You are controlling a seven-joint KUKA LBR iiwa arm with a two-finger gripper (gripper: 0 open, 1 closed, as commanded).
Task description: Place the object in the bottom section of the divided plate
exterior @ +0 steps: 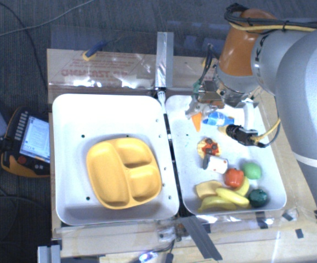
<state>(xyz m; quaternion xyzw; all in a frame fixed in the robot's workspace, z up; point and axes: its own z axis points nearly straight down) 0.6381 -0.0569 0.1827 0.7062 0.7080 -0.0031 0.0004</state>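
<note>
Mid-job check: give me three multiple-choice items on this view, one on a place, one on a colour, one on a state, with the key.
1. Which bin holds the yellow divided plate?
A. the left bin
B. the right bin
C. neither, it sits on the bench

2. What colour is the small cone-like piece just under the tool?
A. purple
B. orange
C. white

3. What lies in the plate's sections?
A. a banana
B. a tomato
C. nothing yet

Key: 1 A, the plate rests in the left bin. 2 B, the piece by the tool is orange. 3 C, all sections show bare yellow.
</note>
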